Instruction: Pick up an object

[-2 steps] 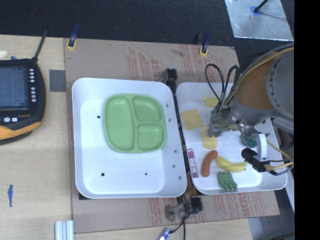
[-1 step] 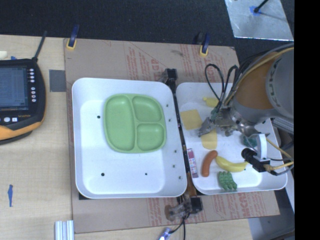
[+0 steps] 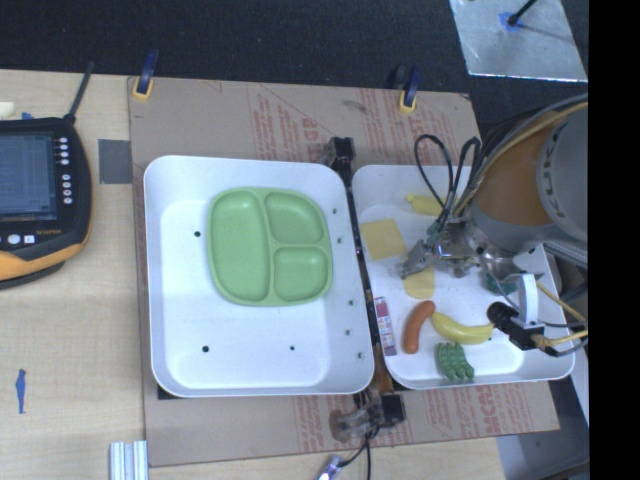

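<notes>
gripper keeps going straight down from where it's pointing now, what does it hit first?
Likely the pale yellow piece just below the gripper in the right bin, or bin floor beside it. Depth is unclear from this slanted view.

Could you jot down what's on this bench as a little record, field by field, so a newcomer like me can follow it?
left bin: holds a green divided plate
right bin: holds toy food
food items: yellow square slice, red sausage, banana, green piece
arm: grey and orange, reaching in from the right
claw: low over the right bin, beside the yellow square slice
far left: handheld control pad
</notes>
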Controlling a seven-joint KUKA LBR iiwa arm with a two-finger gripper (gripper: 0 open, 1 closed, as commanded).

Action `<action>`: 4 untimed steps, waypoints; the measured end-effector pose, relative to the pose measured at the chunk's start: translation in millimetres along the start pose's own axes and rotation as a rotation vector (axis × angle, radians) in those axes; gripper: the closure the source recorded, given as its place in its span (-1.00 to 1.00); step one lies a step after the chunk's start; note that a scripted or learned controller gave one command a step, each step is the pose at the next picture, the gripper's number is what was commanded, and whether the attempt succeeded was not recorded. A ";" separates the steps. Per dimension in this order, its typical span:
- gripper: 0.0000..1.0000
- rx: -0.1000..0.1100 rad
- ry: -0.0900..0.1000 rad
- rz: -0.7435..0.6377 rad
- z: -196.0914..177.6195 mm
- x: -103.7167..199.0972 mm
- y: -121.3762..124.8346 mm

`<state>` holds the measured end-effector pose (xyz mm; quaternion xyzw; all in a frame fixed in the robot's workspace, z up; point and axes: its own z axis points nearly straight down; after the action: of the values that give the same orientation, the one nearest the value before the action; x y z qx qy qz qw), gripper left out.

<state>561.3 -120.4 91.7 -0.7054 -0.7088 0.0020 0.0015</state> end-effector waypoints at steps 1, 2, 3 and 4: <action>1.00 0.002 0.000 -0.001 -10.2 -0.8 -0.1; -1.00 0.002 0.000 -0.001 -10.2 -0.8 -0.1; -1.00 -0.004 0.000 0.004 -0.1 -21.6 12.5; 1.00 -0.005 -0.001 0.003 -10.5 -22.3 12.6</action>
<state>574.1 -142.6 102.1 -0.7065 -0.7077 0.0005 -0.0004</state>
